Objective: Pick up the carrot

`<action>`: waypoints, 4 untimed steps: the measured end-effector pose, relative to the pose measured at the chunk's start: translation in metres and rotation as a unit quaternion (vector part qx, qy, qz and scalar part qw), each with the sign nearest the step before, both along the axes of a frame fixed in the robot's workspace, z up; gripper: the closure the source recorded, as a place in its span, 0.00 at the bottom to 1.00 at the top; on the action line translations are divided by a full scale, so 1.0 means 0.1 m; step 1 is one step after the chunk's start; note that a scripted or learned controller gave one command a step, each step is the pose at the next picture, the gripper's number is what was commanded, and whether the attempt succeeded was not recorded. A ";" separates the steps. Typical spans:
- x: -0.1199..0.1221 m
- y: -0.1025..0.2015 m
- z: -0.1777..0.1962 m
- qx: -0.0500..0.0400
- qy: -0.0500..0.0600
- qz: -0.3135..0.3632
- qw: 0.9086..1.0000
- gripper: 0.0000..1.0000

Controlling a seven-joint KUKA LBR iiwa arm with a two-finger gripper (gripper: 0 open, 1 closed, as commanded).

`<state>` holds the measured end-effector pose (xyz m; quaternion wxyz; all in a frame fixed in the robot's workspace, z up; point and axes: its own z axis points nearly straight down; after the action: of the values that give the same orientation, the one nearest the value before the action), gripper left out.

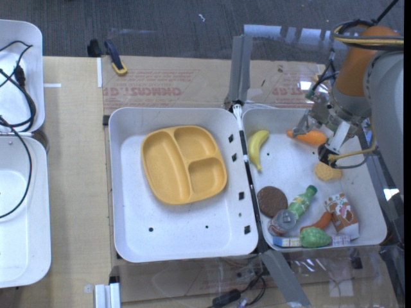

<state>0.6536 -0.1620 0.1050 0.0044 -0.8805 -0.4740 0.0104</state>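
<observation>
I see the gripper (316, 135) low in the far part of the right bin (376, 201), and the carrot (309, 135) lies right at its tip, near the bin's far wall. If the fingers are open or closed around it, I cannot tell. A banana (257, 147) is to its left (near the divider). The yellow plate (183, 163) sits in the left bin (128, 230).
</observation>
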 end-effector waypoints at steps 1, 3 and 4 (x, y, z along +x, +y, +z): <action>0.00 0.00 0.09 -0.001 0.000 0.001 1.000 1.00; -0.28 0.80 0.86 0.000 -0.009 -0.106 0.994 0.00; -0.05 0.47 -0.14 -0.001 -0.010 -0.134 0.991 0.00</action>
<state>0.6487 -0.1145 0.0912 0.0000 -0.9362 -0.3515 0.0018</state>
